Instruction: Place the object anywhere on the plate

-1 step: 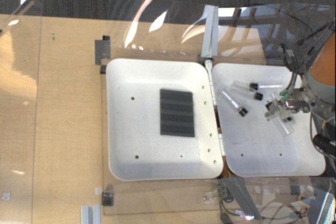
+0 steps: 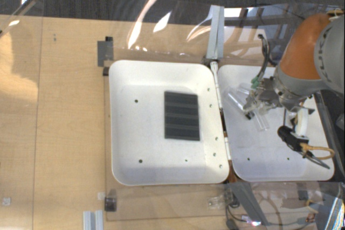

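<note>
Nearest you, on the pale wooden bench, the shallow white left bin holds the dark grey ribbed rectangular plate, lying flat at its middle. Beyond it, over the matching right bin, the grey arm's gripper hangs low. You cannot tell whether it is spread or pinching. The object to place is unclear among translucent shapes there.

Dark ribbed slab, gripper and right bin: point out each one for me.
dark ribbed slab (image 2: 181, 116): camera view, centre of its top face.
gripper (image 2: 252, 107): camera view, its working end.
right bin (image 2: 269, 163): camera view, bare floor near its front rim.
</note>
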Robot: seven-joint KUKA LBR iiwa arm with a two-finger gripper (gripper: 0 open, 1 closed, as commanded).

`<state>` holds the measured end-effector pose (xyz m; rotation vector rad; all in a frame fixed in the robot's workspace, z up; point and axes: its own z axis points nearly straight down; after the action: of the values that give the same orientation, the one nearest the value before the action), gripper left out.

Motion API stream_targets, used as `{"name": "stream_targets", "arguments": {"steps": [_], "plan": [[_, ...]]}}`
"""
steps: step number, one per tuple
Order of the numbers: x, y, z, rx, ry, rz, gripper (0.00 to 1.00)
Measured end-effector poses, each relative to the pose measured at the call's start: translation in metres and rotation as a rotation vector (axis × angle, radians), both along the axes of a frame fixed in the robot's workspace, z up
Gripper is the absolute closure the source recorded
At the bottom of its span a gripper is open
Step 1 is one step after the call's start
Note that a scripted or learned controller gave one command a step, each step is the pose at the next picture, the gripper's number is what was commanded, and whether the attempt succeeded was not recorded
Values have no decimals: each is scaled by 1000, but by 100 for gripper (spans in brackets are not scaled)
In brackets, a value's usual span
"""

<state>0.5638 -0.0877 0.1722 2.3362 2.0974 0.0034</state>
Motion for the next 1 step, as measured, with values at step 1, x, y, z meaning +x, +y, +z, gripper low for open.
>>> {"name": "stream_targets", "arguments": {"steps": [1], "plan": [[67, 79, 13, 1, -2, 1, 100]]}}
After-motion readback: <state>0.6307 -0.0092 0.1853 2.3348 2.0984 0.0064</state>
